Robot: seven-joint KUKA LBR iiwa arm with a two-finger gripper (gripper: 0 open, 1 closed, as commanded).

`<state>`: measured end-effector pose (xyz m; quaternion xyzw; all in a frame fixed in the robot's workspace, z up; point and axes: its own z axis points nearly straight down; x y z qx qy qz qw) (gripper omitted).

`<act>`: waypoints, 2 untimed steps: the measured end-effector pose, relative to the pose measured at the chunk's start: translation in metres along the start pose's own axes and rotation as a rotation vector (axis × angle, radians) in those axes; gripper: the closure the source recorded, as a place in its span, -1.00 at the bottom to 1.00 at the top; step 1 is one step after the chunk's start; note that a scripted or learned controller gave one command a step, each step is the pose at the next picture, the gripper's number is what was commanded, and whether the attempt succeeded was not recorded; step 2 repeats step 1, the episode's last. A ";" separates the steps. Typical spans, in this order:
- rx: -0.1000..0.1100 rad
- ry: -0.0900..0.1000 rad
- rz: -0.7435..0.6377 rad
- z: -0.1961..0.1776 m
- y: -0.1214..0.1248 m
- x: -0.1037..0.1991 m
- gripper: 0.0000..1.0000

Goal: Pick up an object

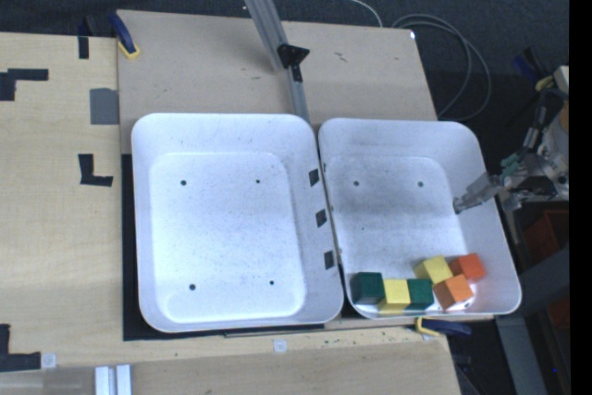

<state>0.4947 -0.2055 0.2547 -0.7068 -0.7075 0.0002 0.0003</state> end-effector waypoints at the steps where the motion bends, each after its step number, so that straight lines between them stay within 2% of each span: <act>1: 0.009 0.005 -0.007 0.108 0.017 0.108 -1.00; 2: 0.009 0.005 -0.007 0.108 0.017 0.108 -1.00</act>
